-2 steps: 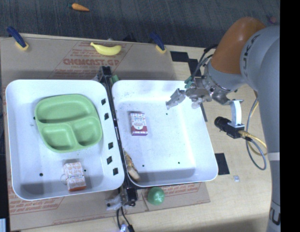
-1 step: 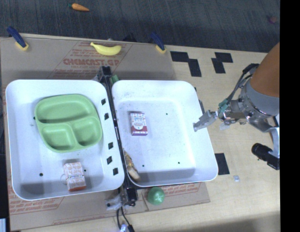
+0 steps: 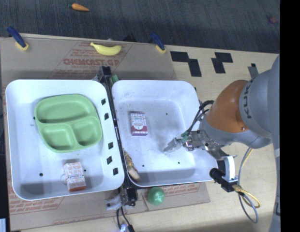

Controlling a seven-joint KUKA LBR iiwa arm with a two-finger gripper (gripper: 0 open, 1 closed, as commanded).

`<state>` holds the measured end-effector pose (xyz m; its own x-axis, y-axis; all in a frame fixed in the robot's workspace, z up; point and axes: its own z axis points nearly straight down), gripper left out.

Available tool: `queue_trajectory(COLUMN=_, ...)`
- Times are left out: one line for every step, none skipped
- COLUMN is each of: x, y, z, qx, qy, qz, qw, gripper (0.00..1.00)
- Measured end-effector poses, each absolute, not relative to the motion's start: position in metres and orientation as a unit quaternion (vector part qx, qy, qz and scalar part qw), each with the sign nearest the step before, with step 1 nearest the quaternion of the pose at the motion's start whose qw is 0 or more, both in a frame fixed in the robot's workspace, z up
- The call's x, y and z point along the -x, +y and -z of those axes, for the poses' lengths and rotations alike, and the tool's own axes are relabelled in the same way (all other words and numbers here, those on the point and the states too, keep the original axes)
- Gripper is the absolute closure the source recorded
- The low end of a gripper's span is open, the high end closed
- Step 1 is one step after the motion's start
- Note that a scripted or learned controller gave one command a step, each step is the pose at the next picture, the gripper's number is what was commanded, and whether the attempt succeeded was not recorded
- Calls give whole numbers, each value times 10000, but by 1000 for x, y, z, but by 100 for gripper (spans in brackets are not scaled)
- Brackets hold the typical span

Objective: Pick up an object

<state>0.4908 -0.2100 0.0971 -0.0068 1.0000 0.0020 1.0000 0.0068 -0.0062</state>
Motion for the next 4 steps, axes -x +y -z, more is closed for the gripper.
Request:
queue_trajectory(x=-582, y=-210, z=-92, qx=7054, qy=-7088, qz=4, qw=8, gripper=0)
queue_trajectory(x=-650, y=-165, z=-92, qx=7051, qy=-7091, qz=10, qw=11, gripper=0)
queue_trajectory(x=-650, y=-165, z=-103, qx=7032, qy=-7110, qz=2, qw=15, gripper=100)
queue_trajectory(x=-658, y=-100, z=-181, qx=7050, qy=-7092, qz=14, qw=4, gripper=100)
